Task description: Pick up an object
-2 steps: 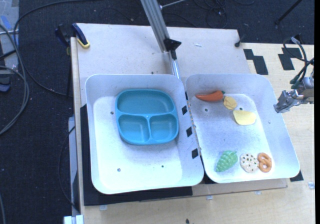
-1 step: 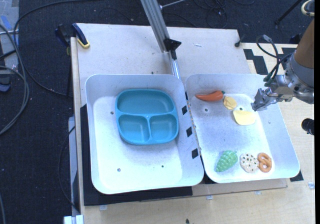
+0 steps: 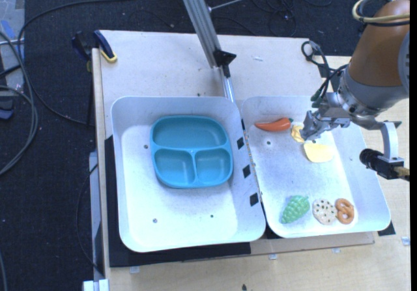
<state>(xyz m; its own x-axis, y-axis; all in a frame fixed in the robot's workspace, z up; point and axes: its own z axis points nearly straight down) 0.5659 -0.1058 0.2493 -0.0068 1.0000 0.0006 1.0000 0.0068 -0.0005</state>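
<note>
While the gripper (image 3: pixel 311 128) hung low in the right bin (image 3: pixel 365 182), touching a pale yellow piece (image 3: pixel 318 152) beside an orange pepper (image 3: pixel 273 125), its finger state could not be told.

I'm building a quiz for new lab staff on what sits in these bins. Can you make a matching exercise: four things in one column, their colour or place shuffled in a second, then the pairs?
Things:
1. divided tray
2. chilli-shaped toy
3. grape-like bunch
4. pretzel

Places or colours:
A. green, near the front edge of the right bin
B. blue, in the left bin
C. orange-brown, front right corner of the right bin
D. orange-red, back of the right bin, just left of the hand

Pairs: 1-B, 2-D, 3-A, 4-C
</note>
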